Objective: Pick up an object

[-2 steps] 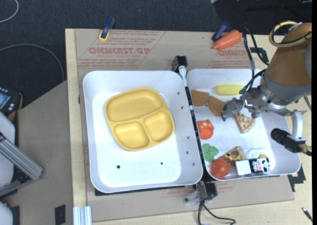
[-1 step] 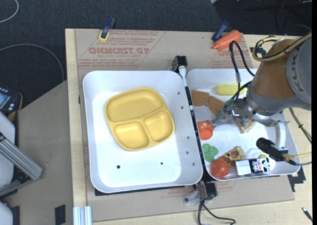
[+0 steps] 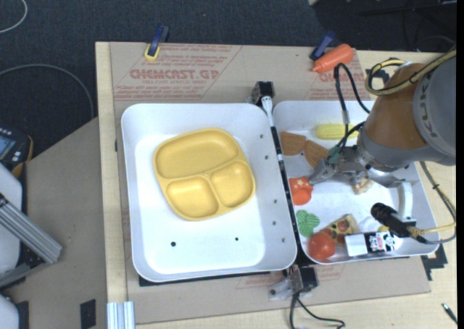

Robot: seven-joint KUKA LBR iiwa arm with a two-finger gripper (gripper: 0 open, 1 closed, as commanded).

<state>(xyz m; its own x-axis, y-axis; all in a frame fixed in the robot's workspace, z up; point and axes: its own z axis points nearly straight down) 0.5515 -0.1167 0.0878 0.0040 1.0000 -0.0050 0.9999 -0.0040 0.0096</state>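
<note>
Right bin (image 3: 428,248): tomato (image 3: 301,190) beside gripper (image 3: 324,169).

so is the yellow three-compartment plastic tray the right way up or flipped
Right way up. The yellow three-compartment plastic tray lies flat in the left white bin, its three hollows facing up with nothing visible in them.

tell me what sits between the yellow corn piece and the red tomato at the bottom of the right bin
In the camera view, the gripper and arm wrist lie between the corn and the tomato, with a green piece just above the tomato.
</note>
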